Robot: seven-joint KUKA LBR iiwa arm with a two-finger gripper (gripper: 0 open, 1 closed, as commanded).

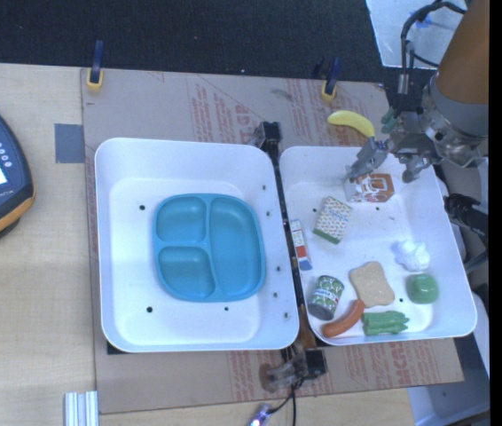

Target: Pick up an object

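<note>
the right bin [446, 238] holds a small orange-and-white carton [377, 187] near its top, a tilted green-patterned box [332, 219], a white crumpled piece [411, 256], a green ball [422, 288], toast [372, 284], a can [325, 296], a sausage [343, 319] and a green vegetable [384, 323].

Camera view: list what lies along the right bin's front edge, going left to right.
Can → hot dog → slice of bread → green toy vegetable → green round piece.

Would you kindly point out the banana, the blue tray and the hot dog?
banana [351, 122], camera view, middle of its curve
blue tray [208, 246], camera view, central divider
hot dog [343, 319], camera view, mid-length
</note>
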